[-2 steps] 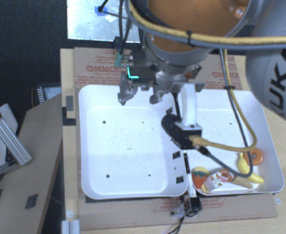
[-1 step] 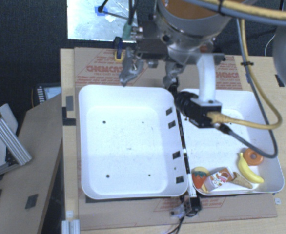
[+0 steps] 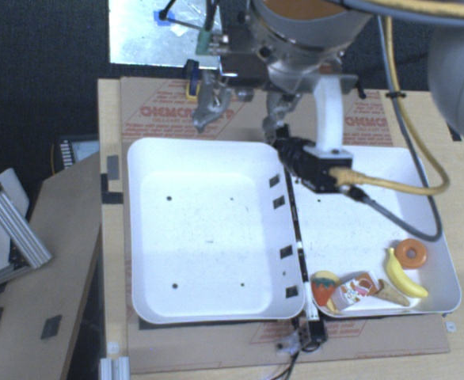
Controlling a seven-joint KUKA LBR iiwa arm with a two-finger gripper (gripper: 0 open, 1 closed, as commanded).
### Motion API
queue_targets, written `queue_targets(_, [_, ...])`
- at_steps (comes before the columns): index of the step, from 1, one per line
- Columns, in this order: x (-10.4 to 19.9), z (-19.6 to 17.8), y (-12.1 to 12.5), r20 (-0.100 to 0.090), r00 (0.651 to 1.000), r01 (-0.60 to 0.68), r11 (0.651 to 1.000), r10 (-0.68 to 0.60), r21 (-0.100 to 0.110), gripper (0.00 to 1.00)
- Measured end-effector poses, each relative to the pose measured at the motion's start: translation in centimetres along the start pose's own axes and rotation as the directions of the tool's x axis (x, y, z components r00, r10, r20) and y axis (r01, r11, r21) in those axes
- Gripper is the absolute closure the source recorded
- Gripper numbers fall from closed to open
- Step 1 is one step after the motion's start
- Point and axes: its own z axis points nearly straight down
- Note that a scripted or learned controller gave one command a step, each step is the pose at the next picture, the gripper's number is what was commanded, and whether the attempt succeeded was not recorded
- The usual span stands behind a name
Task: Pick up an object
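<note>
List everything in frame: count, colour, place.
left bin: 1, white, left half of the bench
right bin: 1, white, right half
banana: 1, yellow, right bin near corner
ring: 1, orange, just above the banana
tomato: 1, red-orange, right bin near edge, by the divider
packet: 1, red and white, between tomato and banana
cardboard: 1, brown, under the bins
arm: 1, grey with an orange band, top
tool: 1, metal, over the bins' far edge

Arm (image 3: 319,6) cut off at top.
</note>
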Motion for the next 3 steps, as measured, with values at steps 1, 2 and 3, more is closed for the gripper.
queue_targets(1, [0.0,-1.2,0.0,-0.002,1.000,0.002,1.000,-0.002,-0.002,1.00])
queue_targets(2, [-1.3,0.1,-1.6,0.000,1.000,-0.001,1.000,0.001,0.003,1.00])
queue_targets(3, [-11.3,7.1,-1.5,0.004,1.000,-0.011,1.000,0.011,0.007,1.00])
